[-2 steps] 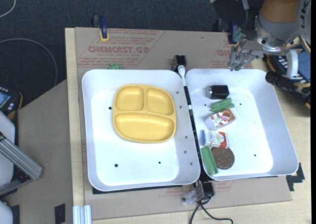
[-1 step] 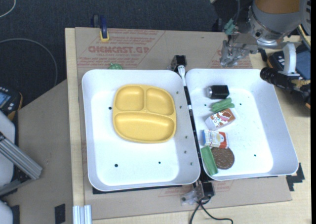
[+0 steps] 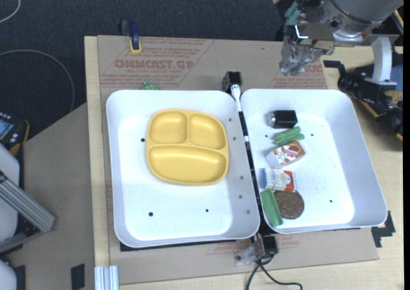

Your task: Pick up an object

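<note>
Cardboard-topped bench (image 3: pixel 192 58), two white bins (image 3: pixel 128 218) side by side, blue clamp (image 3: pixel 134 36)

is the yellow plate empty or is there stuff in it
Empty. The yellow divided plate in the left bin shows bare yellow in all three compartments; the small items lie in the right bin.

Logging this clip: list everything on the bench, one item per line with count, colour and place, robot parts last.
bins: 2, white, side by side on the bench
divided plate: 1, yellow, three compartments, in the left bin
black block: 1, black, top of the right bin's row of items
pea pod: 1, green, just below the black block
small cartons: 2, white with red and orange print, middle of the right bin's left side
cookie: 1, brown, round, lower right bin
green stick: 1, green, left of the cookie by the bin wall
clamp: 1, blue and yellow, far edge of the board
gripper: 1, grey, above the board beyond the right bin, holding nothing
</note>
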`<state>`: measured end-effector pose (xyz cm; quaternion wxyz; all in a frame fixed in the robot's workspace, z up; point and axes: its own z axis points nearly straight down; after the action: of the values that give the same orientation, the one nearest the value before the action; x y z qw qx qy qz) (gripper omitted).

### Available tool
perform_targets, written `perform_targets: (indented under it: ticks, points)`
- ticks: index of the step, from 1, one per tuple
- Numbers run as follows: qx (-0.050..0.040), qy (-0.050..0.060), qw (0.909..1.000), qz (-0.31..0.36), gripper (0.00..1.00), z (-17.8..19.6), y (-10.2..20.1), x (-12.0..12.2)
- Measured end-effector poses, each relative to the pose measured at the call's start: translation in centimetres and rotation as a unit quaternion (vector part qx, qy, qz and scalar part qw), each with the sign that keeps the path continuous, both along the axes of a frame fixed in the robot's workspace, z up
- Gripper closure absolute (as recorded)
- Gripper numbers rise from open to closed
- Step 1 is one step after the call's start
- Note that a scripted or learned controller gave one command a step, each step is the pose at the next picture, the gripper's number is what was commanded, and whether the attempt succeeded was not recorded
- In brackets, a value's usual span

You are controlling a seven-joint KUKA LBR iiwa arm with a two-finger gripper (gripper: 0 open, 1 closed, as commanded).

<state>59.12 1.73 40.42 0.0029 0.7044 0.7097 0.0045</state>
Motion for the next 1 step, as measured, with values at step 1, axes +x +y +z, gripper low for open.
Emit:
perform_targets:
  ticks: [1]
  points:
    - [-0.0007, 0.008, 1.0, -0.002, 1.0, -5.54, 3.32, -0.83]
